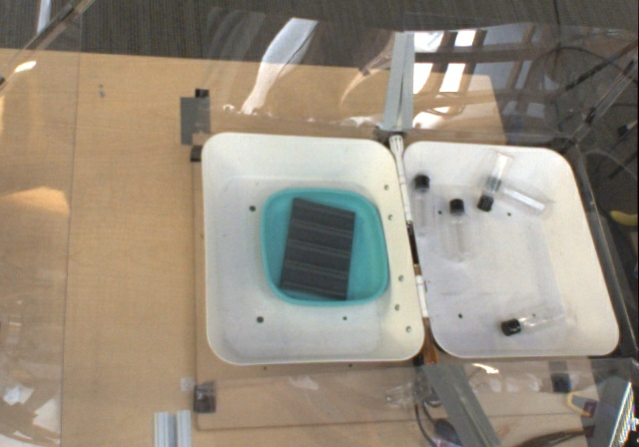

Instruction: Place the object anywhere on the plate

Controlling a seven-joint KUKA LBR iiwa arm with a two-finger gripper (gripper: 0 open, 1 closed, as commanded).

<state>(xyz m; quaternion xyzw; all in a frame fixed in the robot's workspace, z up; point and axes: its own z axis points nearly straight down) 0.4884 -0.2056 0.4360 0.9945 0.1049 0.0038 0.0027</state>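
From the camera above the bench, I look down on two shallow white bins set side by side on the pale wooden benchtop [120,235], their inner rims touching along the middle.

The left white bin [235,325] holds a teal, rounded-square plate [272,235] near its centre. On that plate lies the dark grey ribbed rectangular block [318,249]. It lies flat, turned slightly off the plate's edges, and sits wholly within the teal rim with teal showing on every side.

The right white bin [559,265] holds several small clear plastic vials with black caps. One capped vial [421,186] lies close to the bin's left wall. A second vial [457,216] lies just beside it, and a third vial [492,186] leans up toward the far rim. A clear tube [526,200] lies near that third one; I cannot tell whether it has a cap. A fourth capped vial [524,323] lies apart from the rest, near the bin's front edge.

How my hand is set, wide or narrow, I cannot tell.
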